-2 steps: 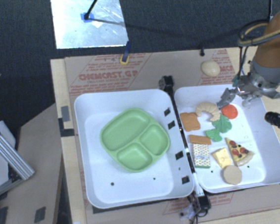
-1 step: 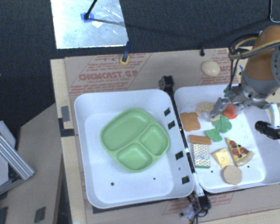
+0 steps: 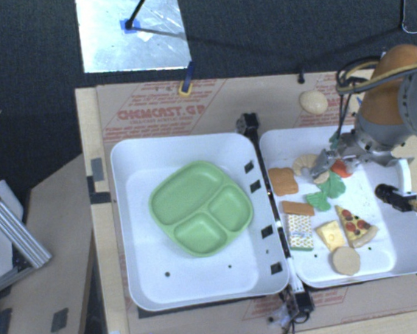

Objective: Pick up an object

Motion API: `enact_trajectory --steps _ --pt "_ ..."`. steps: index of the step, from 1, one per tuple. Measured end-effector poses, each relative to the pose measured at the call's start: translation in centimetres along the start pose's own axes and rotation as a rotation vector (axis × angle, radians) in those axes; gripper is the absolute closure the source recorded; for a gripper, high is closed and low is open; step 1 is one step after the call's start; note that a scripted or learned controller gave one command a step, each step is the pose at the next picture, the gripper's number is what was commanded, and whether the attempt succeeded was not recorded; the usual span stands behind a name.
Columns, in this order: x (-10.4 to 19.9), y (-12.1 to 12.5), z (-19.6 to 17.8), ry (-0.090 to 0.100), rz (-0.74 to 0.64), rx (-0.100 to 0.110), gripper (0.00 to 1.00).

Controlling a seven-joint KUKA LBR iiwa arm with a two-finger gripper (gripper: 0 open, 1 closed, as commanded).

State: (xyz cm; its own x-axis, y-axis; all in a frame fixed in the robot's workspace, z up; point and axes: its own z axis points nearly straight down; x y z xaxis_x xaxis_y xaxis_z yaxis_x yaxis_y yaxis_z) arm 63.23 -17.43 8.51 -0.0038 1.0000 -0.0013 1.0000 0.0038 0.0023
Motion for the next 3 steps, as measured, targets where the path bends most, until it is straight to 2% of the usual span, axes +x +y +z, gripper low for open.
enact_trajectory --steps 1,2,3 --pt "-0.1 0.2 -1.3 -0.002 -0.001 -0.007 1.0" --pt "0.2 0.2 -7.8 0.0 -0.002 -0.005 1.0" --pt "0.3 0.8 -12.3 0.0 -0.003 -0.004 1.0"
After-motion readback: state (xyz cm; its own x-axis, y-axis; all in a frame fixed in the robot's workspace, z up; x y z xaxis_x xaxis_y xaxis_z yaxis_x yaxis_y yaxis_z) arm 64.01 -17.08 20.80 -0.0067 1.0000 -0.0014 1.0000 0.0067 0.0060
